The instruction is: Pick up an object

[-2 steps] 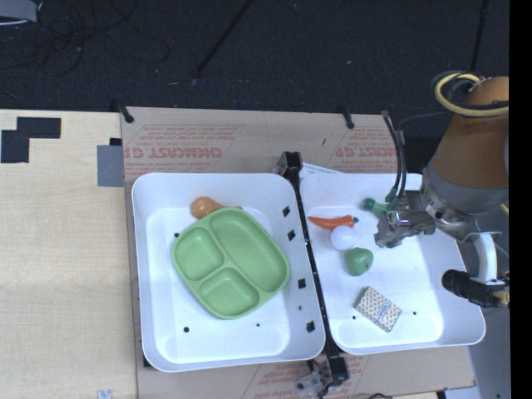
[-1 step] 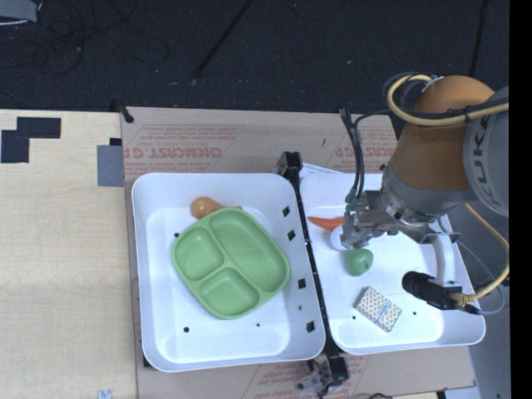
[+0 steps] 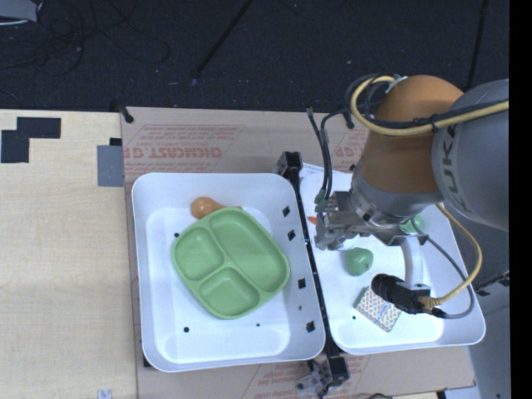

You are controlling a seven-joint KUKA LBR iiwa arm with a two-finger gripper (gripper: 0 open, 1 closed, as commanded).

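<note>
Green, rounded lump [image 3: 359, 261] (smooth, matte) lies just beside the pincer [image 3: 329, 238].

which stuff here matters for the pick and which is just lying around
Job:
- end effector, low in the right bin
- green lump beside it, the likeliest target
- patterned packet

Lying about:
- green divided plate in the left bin
- orange thing behind the plate
</note>
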